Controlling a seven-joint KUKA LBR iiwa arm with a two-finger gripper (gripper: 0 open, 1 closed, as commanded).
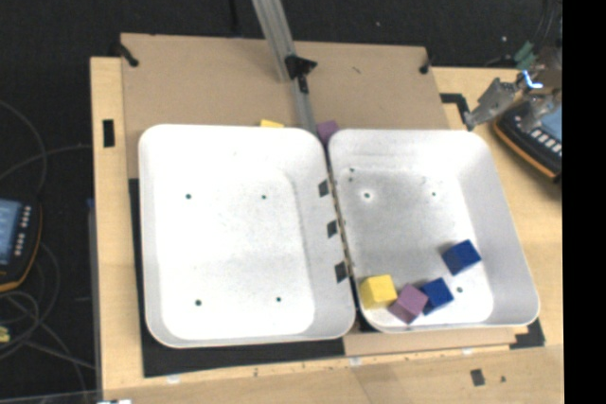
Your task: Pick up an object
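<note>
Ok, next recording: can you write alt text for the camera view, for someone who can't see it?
Two shallow white bins sit side by side on a tan bench; the right white bin holds four small cubes in its near corner: a yellow cube, a purple cube and two blue cubes. The left white bin lies beside it.

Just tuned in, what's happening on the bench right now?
Nothing is being handled at this moment. Four blocks sit in the near corner of the right bin: a yellow block, a purple block and a blue block bunched together, and another blue block slightly apart. Two small pieces, one yellow and one purple, lie outside the bins by their far edge. No pick has been made yet.
</note>
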